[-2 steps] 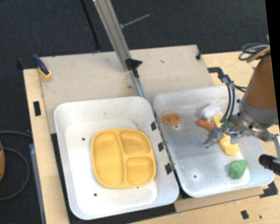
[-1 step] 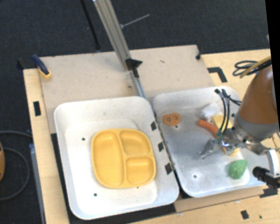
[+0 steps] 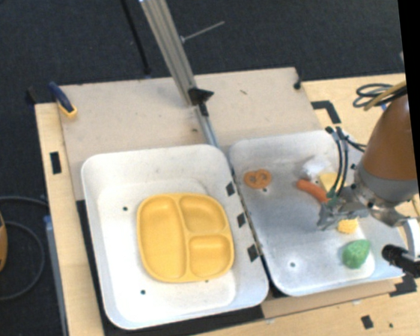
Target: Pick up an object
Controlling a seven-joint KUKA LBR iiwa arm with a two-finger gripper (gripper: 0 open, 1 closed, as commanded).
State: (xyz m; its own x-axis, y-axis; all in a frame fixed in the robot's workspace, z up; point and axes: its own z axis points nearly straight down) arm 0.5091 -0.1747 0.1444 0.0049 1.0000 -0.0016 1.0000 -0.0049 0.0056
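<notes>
Gripper [image 3: 334, 213] low in right bin [image 3: 297, 266] beside yellow piece [image 3: 347, 224]; finger state unclear, can't tell. Approach step; next needs closing, lifting.

The pale wooden worktop [image 3: 151, 110] stands on dark floor and carries two shallow white bins side by side, touching along their inner edges. The left bin [image 3: 106, 183] and the right bin [image 3: 276, 156] both sit partly on a dark mat [image 3: 183, 328] that shows along their near edge and down the left bin's left side. A small blue and yellow clamp [image 3: 62, 100] sits at the worktop's far left corner, and a slanted metal rail [image 3: 174, 51] meets the worktop at the far side, between the bins.
</notes>
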